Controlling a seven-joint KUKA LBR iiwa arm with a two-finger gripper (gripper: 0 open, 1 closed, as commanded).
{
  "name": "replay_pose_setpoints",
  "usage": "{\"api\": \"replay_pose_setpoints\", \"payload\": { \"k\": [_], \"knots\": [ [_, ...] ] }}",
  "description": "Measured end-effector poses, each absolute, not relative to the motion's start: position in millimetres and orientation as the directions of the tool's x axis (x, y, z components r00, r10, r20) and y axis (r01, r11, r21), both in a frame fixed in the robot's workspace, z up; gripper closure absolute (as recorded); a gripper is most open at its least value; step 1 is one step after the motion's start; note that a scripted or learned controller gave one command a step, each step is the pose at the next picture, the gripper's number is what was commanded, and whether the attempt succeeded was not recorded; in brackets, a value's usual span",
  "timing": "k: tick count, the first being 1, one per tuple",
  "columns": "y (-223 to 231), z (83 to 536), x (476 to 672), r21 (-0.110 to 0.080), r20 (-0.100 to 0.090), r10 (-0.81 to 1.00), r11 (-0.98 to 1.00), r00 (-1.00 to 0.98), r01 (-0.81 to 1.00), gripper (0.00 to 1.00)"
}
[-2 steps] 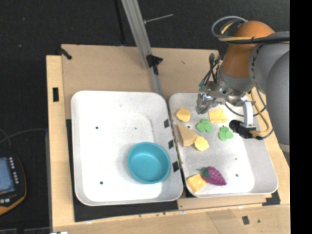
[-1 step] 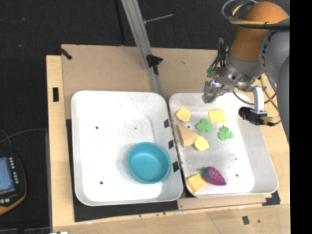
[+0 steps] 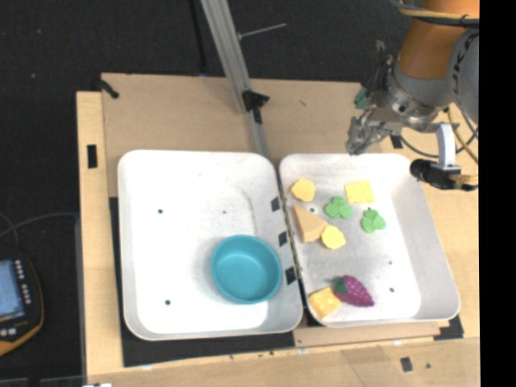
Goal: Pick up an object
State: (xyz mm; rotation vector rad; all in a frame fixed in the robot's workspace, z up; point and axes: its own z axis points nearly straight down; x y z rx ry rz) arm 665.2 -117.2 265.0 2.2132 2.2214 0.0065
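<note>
Jaws (image 3: 357,143) state unclear, above right bin's (image 3: 419,216) far rim, yellow block (image 3: 359,192) nearest.

Bowl (image 3: 245,268) in left bin (image 3: 153,184)

the left bin (image 3: 161,184) gives you open floor everywhere but its near right corner, where the blue bowl (image 3: 246,268) stands. in the right bin (image 3: 419,240) the small toys (image 3: 339,216) crowd the left and centre; its right side and near right corner are bare. the slanted metal pole (image 3: 230,55) crosses the table (image 3: 161,111) behind the bins, ending above their shared edge.
</note>
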Motion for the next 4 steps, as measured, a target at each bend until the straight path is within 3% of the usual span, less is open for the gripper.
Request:
{"api": "replay_pose_setpoints", "payload": {
  "k": [3,4],
  "knots": [
    [37,260,657.5,-0.001,0.001,1.0,0.006,-0.006,1.0,1.0],
    [76,239,668.0,0.0,-0.001,1.0,0.002,-0.002,1.0,1.0]
  ]
}}
